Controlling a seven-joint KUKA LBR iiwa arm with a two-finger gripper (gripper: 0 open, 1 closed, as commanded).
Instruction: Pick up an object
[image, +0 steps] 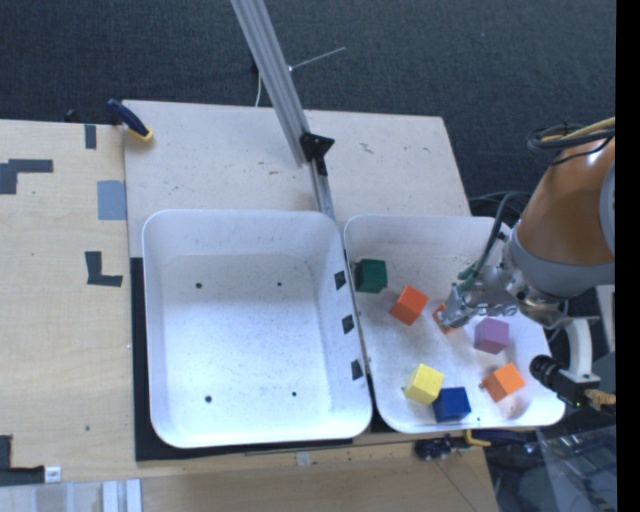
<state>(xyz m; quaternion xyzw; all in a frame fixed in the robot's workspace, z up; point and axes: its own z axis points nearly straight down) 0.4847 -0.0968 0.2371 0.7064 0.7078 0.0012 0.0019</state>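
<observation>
The right bin (400, 232) holds several small cubes. A green cube (371, 275) lies near its left wall, with an orange cube (408, 305) just below and to the right of it. A purple cube (491, 335) and a second orange cube (504, 381) sit toward the right side. A yellow cube (424, 384) and a blue cube (452, 403) touch each other near the front wall. My gripper (452, 314) is low in this bin, between the first orange cube and the purple cube. A small red-orange bit (439, 316) shows at its tip.
The left bin (160, 300) stands beside the right one, sharing a raised divider (348, 300). A slanted metal rail (285, 90) runs from the top down to the bins' back edge. The arm's grey and orange body (565, 220) overhangs the right bin's right side.
</observation>
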